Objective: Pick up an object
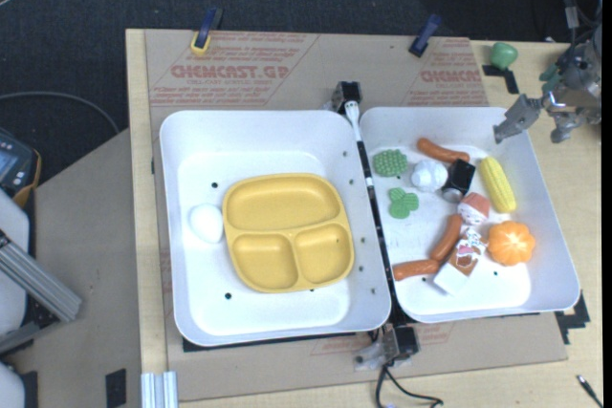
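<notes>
Even, bright overhead light washes the two shallow white plastic bins (182, 158) almost shadowless, while the picture looks soft and slightly grainy throughout.

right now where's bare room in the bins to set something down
Left white bin: bare floor along the far wall, above the yellow divided plastic tray, and near the front edge. Right white bin: bare at the far wall and front-left corner; crowded mid-bin around the orange toy fruit.

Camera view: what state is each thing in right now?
Yellow tray: upright, in left bin, compartments bare.
Egg: lying beside the tray.
Corn: lying in right bin.
Orange: resting in right bin.
Sausages: lying loose.
End effector: raised over the right bin's far corner, holding nothing.
</notes>
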Controlling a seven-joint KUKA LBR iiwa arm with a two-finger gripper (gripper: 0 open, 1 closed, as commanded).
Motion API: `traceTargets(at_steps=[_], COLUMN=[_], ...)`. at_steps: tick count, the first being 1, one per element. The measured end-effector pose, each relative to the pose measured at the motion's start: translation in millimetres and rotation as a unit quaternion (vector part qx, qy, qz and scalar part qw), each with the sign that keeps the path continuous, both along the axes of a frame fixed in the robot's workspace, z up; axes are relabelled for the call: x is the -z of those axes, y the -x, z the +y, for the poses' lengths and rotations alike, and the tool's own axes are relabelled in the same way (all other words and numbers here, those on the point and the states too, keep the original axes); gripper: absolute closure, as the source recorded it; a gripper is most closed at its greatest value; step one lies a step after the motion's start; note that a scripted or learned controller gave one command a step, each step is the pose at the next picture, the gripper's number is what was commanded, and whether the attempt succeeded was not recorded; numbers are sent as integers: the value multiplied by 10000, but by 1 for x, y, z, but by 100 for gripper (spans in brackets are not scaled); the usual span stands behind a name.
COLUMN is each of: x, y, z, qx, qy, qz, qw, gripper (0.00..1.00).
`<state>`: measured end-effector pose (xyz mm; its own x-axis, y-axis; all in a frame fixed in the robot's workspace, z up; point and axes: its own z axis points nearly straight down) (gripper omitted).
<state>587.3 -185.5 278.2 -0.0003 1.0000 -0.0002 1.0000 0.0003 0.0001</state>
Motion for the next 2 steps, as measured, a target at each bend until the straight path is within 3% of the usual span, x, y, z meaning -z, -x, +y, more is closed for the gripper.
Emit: traceTargets(at_steps=[2], x=[108], y=[9], z=[4], qx=[3], qy=[-13], qz=[37], qw=[10000], gripper=[0])
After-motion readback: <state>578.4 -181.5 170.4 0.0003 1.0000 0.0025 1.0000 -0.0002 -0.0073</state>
